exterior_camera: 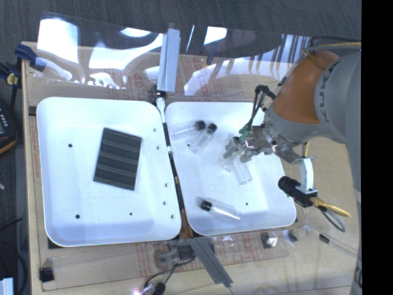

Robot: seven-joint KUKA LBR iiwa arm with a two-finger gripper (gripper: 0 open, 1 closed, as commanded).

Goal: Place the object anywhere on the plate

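Dark ribbed plate (pixel 118 158) lies flat in left bin (pixel 55 214), long axis tilted slightly off vertical. Clear vials w/ black caps in right bin (pixel 270 217): two (pixel 202 134) near top-left, caps up-right; one (pixel 218 209) at bottom, cap left. Gripper (pixel 238 151) low over a clear vial (pixel 242 172); fingers' spread can't tell.

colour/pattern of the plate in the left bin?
Dark grey, nearly black, with ridges running across it. The plate shows in the camera view, lying flat in the left bin.
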